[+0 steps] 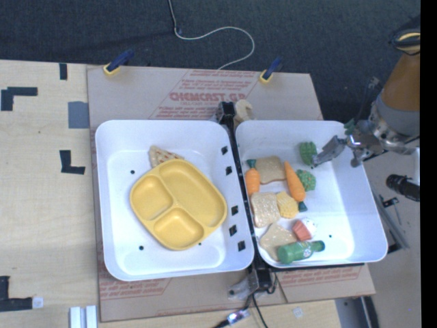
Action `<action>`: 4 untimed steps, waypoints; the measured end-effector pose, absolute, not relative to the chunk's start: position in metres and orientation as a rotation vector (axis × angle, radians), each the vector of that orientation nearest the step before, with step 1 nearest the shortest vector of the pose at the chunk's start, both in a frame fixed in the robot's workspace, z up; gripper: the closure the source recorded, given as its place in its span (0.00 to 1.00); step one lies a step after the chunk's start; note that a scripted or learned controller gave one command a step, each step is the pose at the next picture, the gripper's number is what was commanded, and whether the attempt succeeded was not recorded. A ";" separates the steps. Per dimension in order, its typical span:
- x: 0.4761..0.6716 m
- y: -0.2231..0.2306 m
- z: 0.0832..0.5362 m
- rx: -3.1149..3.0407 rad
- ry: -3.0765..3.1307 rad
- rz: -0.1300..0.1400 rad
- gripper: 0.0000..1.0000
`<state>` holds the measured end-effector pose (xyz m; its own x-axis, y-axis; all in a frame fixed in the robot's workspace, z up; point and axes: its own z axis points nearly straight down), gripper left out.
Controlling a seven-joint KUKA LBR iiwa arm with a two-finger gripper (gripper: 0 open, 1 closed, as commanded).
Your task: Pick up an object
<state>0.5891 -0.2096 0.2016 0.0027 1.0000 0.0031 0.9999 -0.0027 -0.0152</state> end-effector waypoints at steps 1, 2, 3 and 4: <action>0.592 -0.209 0.210 -2.219 -2.222 0.002 0.00; 0.594 -0.201 0.149 -2.215 -2.221 0.006 0.00; 0.589 -0.204 0.086 -2.216 -2.219 0.007 0.00; 0.590 -0.204 0.085 -2.221 -2.224 0.002 0.00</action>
